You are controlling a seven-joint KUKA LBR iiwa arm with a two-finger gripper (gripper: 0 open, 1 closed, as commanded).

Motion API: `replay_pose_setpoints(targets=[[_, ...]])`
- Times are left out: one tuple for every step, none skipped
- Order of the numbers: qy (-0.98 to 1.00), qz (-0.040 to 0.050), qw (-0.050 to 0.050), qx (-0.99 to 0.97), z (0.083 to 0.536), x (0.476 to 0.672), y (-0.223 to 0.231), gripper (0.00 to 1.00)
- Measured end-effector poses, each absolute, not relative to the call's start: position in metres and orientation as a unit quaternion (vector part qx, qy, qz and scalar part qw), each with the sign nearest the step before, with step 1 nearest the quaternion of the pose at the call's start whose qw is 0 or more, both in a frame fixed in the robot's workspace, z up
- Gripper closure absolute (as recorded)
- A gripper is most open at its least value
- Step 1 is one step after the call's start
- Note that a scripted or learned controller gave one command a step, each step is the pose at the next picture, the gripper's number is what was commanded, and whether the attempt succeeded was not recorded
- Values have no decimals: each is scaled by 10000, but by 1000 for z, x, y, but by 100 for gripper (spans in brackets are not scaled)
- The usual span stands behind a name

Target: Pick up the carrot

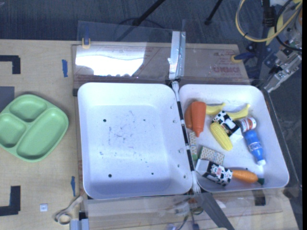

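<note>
carrot [243,176] is a small orange one with a green tip, lying near the right bin's [277,143] front wall; one carrot, two bananas [213,109], one corn cob [220,135], one bottle [253,143]; tool [283,71] state: can't tell

A pale wooden counter [43,56] stands on dark blue-grey carpeted floor [43,8]; thin black poles [158,6], perhaps stand legs, cross the floor.

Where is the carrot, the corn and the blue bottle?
carrot [243,176], camera view, middle of its orange body.
corn [221,134], camera view, middle of the yellow cob.
blue bottle [253,144], camera view, its blue middle.
</note>
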State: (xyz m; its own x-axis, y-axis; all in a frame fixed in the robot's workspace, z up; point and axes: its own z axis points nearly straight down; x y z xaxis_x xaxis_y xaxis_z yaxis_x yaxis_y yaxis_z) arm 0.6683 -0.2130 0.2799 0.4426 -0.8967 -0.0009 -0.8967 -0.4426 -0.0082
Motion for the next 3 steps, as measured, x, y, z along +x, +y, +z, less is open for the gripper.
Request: replay_pose_setpoints(targets=[[4310,13,23,-9024,254,660,-211,100],[2833,-18,22,-9590,259,666,-210,100],[1832,-21,20,-9831,274,668,-219,100]])
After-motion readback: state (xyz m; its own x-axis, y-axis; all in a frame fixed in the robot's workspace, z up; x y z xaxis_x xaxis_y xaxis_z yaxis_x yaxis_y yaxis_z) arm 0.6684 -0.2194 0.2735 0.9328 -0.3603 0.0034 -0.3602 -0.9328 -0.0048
